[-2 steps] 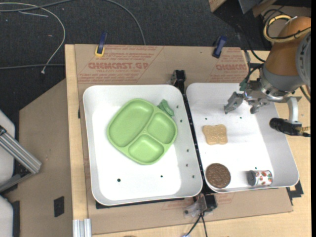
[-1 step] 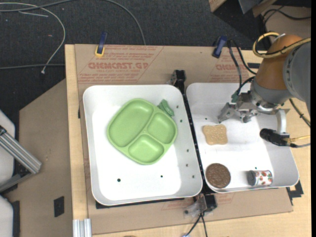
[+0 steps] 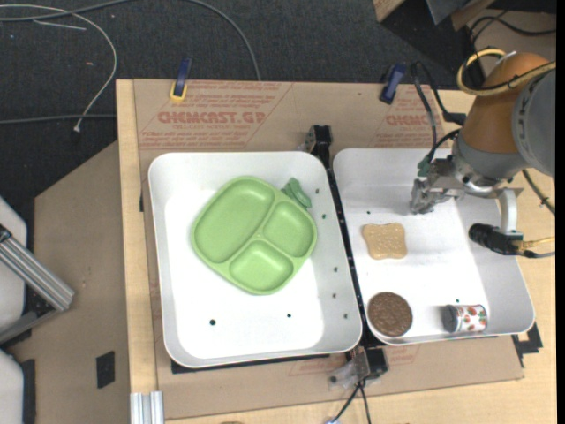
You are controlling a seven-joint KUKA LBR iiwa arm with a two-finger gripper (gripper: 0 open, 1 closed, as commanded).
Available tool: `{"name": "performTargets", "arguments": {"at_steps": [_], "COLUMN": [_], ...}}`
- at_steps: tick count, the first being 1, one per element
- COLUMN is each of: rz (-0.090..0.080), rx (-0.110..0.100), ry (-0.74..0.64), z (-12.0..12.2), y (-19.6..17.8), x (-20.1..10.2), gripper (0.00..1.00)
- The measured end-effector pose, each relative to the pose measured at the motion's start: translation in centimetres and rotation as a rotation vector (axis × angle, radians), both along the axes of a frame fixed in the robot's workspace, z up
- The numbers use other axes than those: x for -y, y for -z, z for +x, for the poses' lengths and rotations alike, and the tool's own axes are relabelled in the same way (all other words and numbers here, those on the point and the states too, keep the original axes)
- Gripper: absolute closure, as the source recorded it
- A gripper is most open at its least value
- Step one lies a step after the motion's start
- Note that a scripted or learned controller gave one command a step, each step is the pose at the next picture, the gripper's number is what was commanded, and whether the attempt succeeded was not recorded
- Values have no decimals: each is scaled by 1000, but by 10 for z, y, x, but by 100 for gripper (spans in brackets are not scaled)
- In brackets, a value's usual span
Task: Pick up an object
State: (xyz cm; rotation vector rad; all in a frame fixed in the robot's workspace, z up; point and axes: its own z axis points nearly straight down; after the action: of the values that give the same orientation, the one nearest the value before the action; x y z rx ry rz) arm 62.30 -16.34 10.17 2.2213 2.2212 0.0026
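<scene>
Overhead, the gripper [image 3: 430, 194] hangs low in the right bin [image 3: 499, 276], seemingly poised above the toast slice [image 3: 385, 240]; finger state unclear.

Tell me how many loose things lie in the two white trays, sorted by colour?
Green: 2, the divided plate and a small green piece at its edge.
Tan: 1, the toast slice.
Brown: 1, the round disc.
Red and white: 1, the small can.
Total: 5

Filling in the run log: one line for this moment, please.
gripper: over right white bin, nothing held | tan toast slice: in bin, untouched | pick: not done
</scene>
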Motion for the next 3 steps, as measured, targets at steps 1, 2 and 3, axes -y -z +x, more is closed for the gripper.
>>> {"name": "performTargets", "arguments": {"at_steps": [1, 2, 3], "rz": [-3, -3, -2], "rx": [6, 7, 3], "ry": [-1, -1, -1], "z": [9, 21, 22], "y": [-62, -117, -132], "x": [2, 5, 5], "gripper": [100, 100, 100]}}
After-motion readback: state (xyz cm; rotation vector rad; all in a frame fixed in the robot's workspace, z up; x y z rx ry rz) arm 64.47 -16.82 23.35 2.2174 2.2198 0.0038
